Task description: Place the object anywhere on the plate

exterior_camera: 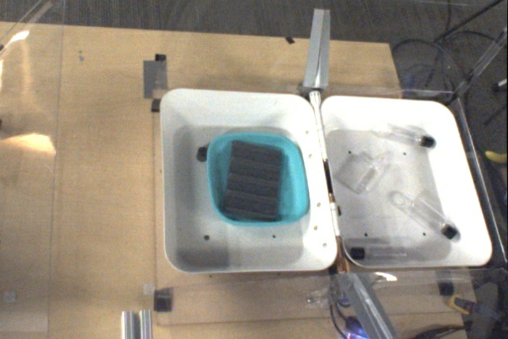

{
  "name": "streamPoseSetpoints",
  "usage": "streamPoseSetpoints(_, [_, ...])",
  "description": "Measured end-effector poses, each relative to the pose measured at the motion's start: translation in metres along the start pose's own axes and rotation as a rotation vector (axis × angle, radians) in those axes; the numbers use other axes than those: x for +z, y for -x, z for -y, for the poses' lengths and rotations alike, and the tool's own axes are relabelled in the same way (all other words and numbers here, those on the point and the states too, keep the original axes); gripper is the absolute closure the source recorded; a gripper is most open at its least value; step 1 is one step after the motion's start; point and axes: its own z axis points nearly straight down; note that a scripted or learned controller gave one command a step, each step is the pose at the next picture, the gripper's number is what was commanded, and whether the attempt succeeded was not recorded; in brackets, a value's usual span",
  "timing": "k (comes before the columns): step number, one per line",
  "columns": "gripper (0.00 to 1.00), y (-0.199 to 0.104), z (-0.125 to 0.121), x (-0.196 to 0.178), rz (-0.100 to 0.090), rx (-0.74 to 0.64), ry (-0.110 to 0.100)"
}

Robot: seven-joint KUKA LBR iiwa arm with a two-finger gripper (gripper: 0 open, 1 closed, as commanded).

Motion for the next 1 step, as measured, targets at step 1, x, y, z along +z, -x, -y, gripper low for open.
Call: streamPoseSetpoints(1, [0.00, 0.0000, 0.0000, 0.0000, 0.000, 0.000, 0.000])
